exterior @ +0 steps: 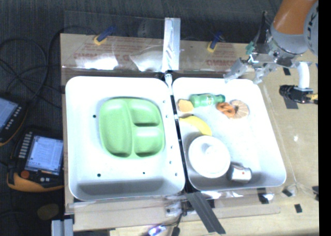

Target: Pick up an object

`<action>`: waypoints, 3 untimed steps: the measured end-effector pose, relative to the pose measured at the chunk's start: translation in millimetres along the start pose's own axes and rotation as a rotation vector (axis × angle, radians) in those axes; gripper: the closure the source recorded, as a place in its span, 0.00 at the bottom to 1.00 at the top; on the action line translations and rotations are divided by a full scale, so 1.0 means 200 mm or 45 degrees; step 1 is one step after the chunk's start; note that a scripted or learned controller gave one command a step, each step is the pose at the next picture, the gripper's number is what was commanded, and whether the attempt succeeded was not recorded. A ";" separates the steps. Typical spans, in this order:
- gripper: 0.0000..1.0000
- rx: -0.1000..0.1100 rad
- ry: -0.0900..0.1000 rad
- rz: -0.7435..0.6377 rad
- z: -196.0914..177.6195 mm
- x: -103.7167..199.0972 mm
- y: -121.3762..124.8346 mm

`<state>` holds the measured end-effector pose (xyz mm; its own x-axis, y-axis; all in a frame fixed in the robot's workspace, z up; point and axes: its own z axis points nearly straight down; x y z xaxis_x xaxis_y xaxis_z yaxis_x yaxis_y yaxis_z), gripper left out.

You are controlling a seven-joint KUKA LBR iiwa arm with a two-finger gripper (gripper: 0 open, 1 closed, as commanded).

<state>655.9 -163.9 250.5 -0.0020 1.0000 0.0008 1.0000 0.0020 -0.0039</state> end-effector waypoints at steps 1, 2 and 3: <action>0.00 0.002 -0.003 -0.143 0.61 -0.18 -0.03; 0.00 -0.025 -0.014 -0.185 0.78 -0.18 0.00; 1.00 -0.030 -0.016 -0.187 0.73 -0.17 0.01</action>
<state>657.4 -198.7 103.6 -0.1480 0.9889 -0.0130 0.9888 0.1482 0.0187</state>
